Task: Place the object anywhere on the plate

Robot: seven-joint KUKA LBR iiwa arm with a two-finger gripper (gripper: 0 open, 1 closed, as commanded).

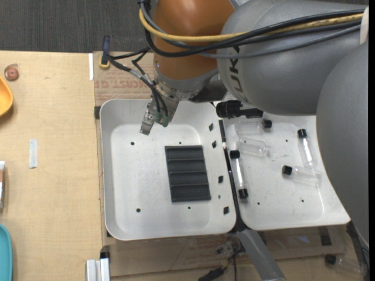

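Black ridged object point(187, 173) flat in left bin point(117, 215), long axis near-to-far

Robotics lab, not a home — big grey arm point(293, 57) with orange band point(187, 28) and looped cables point(263, 31), two white bins point(117, 215) on a plywood bench point(47, 133), clear vials point(304, 148) — taped cardboard point(120, 81) behind.

Position: one fixed camera, mounted above the surface point(53, 157)
Facing: downward at a slant onto both white bins point(117, 215)
Nearness: close; the arm point(281, 57) bulks large at upper right
Coverage: both bins whole, surface's left part
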